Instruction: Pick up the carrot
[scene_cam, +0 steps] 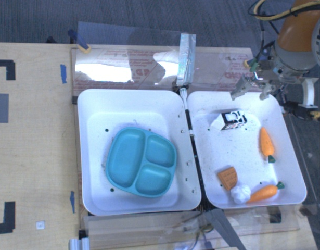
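Nothing's been picked up yet as far as I can tell. The grey arm with its orange band is hanging over the far right corner of the right-hand shallow white plastic bin (289, 139), and the two-finger metal gripper (252, 91) sits right at that bin's back rim. Its jaws look spread wide, one tip on either side, with nothing between them.

There are actually two candidates. One small orange plastic carrot with a green stub (266, 143) lies nearer to us than the jaws and slightly right of them, by the bin's right wall, well apart from the tips. The second orange toy carrot with green leaves (265, 192) is further still from the jaws, down at the near edge, just beside a white lumpy toy (241, 194) and a tan waffle-like square (228, 177). A black-and-white little object (232, 120) lies closest to the jaws, just below them.

The left bin holds a teal divided plate (141, 161), way off to the jaws' left.

So basically the whole job's left: line up over a carrot, drop down, close, lift. My guess is the upper one's the easier grab since it's alone.
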Controlling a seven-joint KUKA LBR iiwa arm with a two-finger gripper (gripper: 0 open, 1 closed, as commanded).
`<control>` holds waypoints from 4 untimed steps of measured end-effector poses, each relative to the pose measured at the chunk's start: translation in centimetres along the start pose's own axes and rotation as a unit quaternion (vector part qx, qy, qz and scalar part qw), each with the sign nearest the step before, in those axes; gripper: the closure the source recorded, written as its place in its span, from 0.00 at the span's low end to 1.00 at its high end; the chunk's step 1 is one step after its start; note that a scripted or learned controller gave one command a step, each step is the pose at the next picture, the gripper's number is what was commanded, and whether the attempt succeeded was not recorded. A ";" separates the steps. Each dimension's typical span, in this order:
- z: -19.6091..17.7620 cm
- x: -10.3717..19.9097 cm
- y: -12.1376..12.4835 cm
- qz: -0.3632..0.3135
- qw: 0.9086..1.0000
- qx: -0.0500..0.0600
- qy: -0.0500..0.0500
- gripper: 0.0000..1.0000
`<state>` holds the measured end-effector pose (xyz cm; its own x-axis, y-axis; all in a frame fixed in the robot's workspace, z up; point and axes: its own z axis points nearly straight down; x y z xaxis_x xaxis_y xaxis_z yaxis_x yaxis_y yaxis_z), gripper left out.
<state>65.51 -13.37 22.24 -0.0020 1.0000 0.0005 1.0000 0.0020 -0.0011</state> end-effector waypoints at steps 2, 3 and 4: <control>12.7 -6.6 -9.1 0.048 0.999 -0.004 0.001 0.00; 11.8 -6.7 -9.1 0.048 0.999 -0.004 0.000 1.00; 1.1 -3.5 -5.2 0.026 1.000 -0.007 -0.001 1.00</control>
